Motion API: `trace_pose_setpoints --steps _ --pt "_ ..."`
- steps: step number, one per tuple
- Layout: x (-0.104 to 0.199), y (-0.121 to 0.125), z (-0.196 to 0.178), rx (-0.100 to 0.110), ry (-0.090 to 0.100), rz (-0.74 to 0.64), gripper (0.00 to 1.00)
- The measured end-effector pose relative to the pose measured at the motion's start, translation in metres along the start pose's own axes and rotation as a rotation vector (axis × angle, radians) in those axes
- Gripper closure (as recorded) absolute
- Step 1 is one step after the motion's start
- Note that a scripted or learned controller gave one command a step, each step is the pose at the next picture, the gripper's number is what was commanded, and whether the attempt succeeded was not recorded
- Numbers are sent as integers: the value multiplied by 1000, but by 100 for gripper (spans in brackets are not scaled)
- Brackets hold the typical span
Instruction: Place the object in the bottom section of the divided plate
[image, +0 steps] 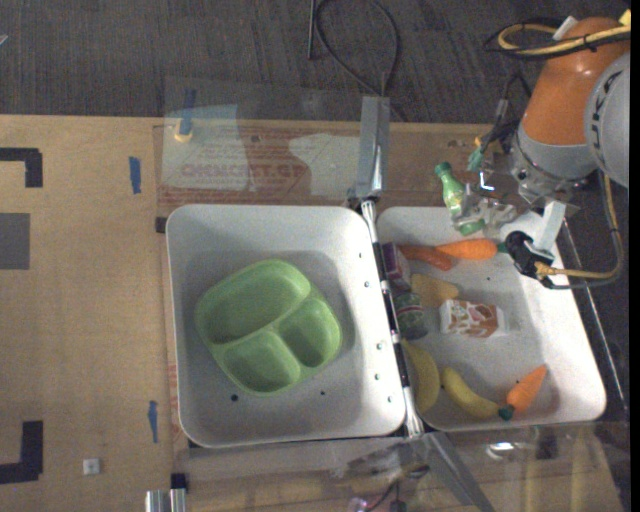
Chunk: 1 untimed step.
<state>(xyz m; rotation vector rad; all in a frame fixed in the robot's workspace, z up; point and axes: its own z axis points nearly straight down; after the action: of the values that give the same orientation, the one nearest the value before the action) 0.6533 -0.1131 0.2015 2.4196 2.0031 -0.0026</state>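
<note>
Green and three-sectioned, the divided plate (268, 325) sits in the left bin (190, 250), well apart from everything the arm could pick. The pincer (487, 208) hangs over the far edge of the right bin (570, 330), with a small green bottle (450, 187) just beside it on its left; whether it is wide or narrow I cannot tell, the wrist hardware hides it. No object shows between its tips, so the task's thing is judged to be still in the right bin. Closest is an orange carrot (468, 250), lying just below the pincer with its long axis running left to right across the bin. Further down lie a juice carton (472, 318), two bananas (470, 395) and a second carrot (527, 388). A likely next move is a short descent onto the near carrot, closing across its narrow width.
</note>
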Motion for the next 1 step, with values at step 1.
trace_pose_setpoints --steps 1 --pt "71 0 16 0 2 65 100"
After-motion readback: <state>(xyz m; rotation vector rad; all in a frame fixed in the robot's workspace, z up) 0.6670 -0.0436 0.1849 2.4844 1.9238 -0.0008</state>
